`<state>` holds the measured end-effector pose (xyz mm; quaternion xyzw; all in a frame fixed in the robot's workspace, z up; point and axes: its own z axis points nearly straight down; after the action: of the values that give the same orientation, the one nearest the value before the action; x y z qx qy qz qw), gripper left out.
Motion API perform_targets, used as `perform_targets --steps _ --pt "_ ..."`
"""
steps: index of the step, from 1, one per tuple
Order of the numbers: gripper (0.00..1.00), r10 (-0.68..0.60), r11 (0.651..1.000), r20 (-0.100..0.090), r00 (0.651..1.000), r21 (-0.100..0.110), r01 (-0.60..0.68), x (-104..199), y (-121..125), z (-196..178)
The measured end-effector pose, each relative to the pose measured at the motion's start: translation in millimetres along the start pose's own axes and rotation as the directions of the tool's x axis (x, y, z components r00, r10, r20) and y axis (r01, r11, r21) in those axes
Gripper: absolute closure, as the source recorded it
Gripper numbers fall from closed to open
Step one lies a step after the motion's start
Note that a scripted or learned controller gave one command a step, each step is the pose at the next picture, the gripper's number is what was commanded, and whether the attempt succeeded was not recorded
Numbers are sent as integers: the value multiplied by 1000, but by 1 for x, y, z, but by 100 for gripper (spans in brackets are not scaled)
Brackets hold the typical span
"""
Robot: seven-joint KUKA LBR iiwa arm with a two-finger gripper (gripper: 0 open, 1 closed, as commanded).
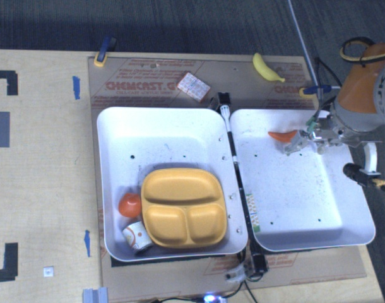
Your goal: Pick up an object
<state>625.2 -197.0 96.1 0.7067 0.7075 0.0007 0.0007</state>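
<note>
A small orange piece (281, 134) lies in the back left part of the right bin (306, 232). My gripper (301, 142) reaches in from the right and sits right beside that piece, touching or nearly touching its right end. In the left bin (117, 131) lies a yellow divided tray (183, 206). A red-orange ball-like thing (129, 204) and a small white and orange cup (136, 235) sit against the tray's left side.
A yellow banana (267, 68) and a patterned card (193, 86) lie on the cardboard behind the bins. A black divider (233, 163) runs between the bins. The arm's grey body with its orange band (363, 90) hangs over the right bin's back right corner.
</note>
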Motion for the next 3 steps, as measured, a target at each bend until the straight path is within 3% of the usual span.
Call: perform_targets --steps 1,2,3 --pt "0 -1 1000 1 1000 -2 1 37 17 11" --pt "100 -2 1000 3 1000 -6 2 37 18 0" --pt "0 -2 1000 3 1000 -5 2 37 18 0"
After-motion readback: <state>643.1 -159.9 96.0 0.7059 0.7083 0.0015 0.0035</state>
